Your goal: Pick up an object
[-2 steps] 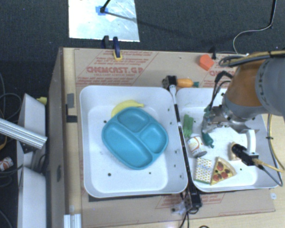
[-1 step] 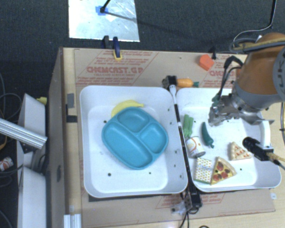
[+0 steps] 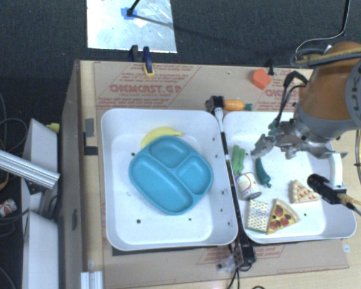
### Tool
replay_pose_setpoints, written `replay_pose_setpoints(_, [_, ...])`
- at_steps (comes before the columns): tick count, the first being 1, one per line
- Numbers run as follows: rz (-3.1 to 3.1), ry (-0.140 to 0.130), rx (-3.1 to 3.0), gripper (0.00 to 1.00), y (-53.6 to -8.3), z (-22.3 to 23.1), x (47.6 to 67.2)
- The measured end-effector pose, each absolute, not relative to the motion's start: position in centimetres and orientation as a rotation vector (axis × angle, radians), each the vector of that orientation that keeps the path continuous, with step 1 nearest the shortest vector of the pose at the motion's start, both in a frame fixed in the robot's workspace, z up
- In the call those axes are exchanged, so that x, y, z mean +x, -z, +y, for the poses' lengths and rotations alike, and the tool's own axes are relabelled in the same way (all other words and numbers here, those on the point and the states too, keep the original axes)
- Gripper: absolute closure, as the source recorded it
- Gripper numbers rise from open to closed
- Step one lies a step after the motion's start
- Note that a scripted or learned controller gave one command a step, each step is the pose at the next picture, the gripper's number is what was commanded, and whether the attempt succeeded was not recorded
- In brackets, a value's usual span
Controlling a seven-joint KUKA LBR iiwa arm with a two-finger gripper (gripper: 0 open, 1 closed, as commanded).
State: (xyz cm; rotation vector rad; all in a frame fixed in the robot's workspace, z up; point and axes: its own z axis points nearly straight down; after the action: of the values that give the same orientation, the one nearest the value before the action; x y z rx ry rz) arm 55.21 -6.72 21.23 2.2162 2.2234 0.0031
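My gripper (image 3: 272, 151) hangs over the back half of the right bin (image 3: 343, 221), open, with nothing between its fingers. Just below its left finger lies a dark teal vegetable-shaped toy (image 3: 262, 172). A light green pod (image 3: 237, 159) rests against the bin's left wall. In front of these stand a small can (image 3: 248, 185), a patterned square cracker (image 3: 258, 215), a pizza slice (image 3: 283, 214) and a smaller wedge (image 3: 302, 191).
The left bin (image 3: 120, 221) holds a blue divided plate (image 3: 170, 174) with a yellow banana (image 3: 159, 134) partly under its far edge. An orange carrot toy (image 3: 234, 105) and an orange block (image 3: 260, 78) lie on the cardboard behind the bins.
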Motion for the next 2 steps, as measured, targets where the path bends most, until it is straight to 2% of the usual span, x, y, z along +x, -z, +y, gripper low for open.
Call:
replay_pose_setpoints(1, [2.221,-0.002,2.219,0.0,-8.4,-9.2,57.0])
replay_pose_setpoints(2, [2.223,-0.003,2.218,1.0,-9.5,-9.2,57.0])
